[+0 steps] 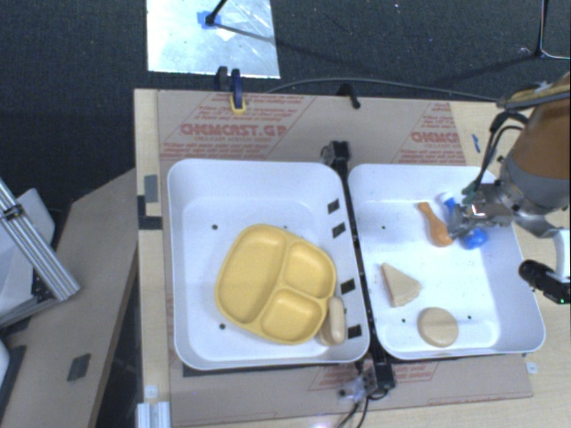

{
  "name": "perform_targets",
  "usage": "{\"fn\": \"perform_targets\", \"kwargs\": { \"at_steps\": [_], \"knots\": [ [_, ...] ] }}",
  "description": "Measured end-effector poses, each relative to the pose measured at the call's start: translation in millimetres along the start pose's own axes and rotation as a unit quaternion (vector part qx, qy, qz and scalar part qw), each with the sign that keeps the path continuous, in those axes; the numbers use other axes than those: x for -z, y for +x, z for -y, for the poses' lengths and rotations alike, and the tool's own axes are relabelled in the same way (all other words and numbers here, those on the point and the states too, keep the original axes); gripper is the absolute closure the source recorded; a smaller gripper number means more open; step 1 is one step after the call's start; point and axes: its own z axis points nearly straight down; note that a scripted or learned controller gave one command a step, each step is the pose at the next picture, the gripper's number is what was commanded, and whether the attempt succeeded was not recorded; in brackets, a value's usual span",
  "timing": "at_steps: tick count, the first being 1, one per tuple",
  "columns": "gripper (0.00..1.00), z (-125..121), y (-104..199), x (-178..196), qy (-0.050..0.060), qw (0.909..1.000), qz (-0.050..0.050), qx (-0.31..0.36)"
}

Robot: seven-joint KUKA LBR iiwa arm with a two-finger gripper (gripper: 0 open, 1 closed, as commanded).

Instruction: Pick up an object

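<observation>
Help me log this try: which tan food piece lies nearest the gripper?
The orange-tan spoon-shaped piece, right beside the gripper; the wedge and round piece lie farther down.

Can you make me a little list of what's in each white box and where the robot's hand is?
left bin: yellow divided plate, small beige piece at its lower right edge
right bin: orange spoon-like thing, tan wedge, round tan disc, blue object
gripper: low over the right bin's upper right, by the blue object
holding anything: cannot tell
</observation>
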Motion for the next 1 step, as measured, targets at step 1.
{"fn": "perform_targets", "kwargs": {
  "at_steps": [1],
  "knots": [
    [1.00, -10.4, 61.5, 9.5, 0.000, 1.0000, -0.001, 0.001]
  ]
}}
